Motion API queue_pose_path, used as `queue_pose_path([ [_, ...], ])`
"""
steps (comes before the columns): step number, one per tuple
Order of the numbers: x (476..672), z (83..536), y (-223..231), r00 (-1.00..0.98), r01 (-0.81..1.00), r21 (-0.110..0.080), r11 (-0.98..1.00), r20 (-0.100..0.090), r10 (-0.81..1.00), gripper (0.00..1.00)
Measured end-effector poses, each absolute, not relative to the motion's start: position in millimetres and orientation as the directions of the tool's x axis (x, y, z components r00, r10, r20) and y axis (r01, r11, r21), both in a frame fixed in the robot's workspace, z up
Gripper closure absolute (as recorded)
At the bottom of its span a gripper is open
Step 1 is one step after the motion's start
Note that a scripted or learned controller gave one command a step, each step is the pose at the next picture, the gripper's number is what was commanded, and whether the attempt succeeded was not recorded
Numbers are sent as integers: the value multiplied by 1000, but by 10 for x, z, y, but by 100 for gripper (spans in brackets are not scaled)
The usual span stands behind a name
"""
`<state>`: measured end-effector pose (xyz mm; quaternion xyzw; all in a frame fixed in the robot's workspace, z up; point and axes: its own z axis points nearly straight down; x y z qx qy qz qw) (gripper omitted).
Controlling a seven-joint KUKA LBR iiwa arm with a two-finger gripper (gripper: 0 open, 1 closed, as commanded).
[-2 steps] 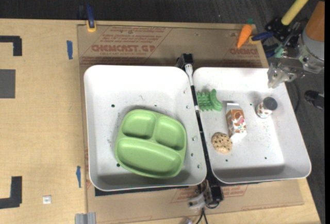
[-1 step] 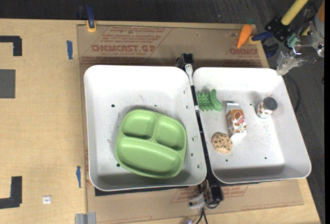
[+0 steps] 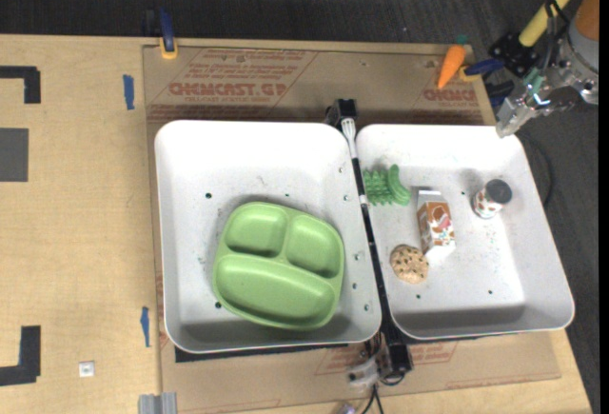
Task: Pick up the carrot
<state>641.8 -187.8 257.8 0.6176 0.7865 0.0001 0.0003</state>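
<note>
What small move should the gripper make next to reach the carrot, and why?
Probably shift toward the view's left and slightly up: the carrot lies on the cardboard beyond the right bin, outside it, while the gripper hangs near that bin's far right corner, apart from the carrot.

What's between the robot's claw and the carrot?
From the camera view, a blue clamp on the cardboard's edge sits between the gripper and the carrot.
</note>
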Motion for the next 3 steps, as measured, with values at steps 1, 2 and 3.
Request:
queue_pose_path([
  [1, 6279, 2510, -815, -128, 992, -1, 128, 1, 992, 100],
  [2, 6671, 1992, -1290, -376, 927, 3, 376, -3, 927, 100],
  [3, 6504, 1759, -1760, -850, 526, 1, 850, -1, 526, 100],
])
